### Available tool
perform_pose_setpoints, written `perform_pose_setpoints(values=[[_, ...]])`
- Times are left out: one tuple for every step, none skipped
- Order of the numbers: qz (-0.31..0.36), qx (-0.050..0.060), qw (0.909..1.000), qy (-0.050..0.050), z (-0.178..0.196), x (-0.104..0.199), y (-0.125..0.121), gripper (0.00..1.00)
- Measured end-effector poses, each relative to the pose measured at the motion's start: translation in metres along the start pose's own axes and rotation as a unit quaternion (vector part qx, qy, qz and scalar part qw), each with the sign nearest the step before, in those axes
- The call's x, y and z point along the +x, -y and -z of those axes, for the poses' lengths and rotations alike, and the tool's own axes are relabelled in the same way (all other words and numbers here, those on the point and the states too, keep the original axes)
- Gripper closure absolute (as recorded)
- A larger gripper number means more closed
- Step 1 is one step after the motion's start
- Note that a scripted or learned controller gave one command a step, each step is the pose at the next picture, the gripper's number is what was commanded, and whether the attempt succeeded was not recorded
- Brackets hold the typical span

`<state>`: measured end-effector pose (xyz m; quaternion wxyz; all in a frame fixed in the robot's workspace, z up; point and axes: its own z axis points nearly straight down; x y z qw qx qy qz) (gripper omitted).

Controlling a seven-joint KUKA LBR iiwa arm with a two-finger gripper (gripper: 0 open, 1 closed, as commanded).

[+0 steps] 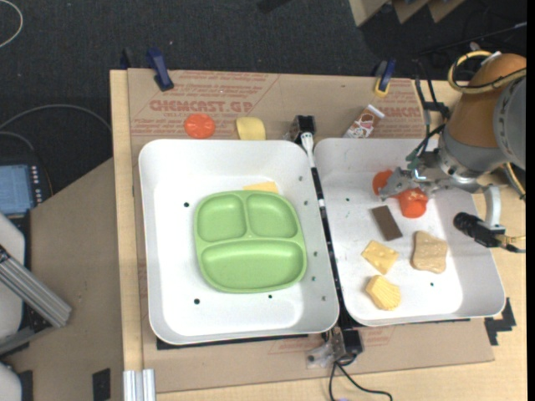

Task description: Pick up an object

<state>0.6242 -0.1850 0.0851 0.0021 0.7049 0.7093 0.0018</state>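
Observation:
In the right bin (468,303) lie a red tomato-like piece (413,204), a smaller orange-red piece (382,182), a brown bar (385,221), two yellow chunks (380,256) (384,292) and a tan bread-like piece (430,252). My gripper (411,178) hangs low at the bin's far side, right above the red piece and just right of the orange-red one. Whether it touches either I cannot tell.
The left bin (167,307) holds a green divided plate (249,241) with a yellow slice (261,188) behind it. Behind the bins, an orange item (199,125), a yellow item (250,129), a black object (304,127) and a small wrapper (361,124) rest on the cardboard.

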Motion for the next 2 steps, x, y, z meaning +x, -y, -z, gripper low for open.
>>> perform_pose_setpoints(values=[[0.001,0.001,1.0,-0.001,0.0,0.074,-0.022,0.0],[-0.002,0.0,1.0,0.001,0.011,0.069,-0.022,1.0]])
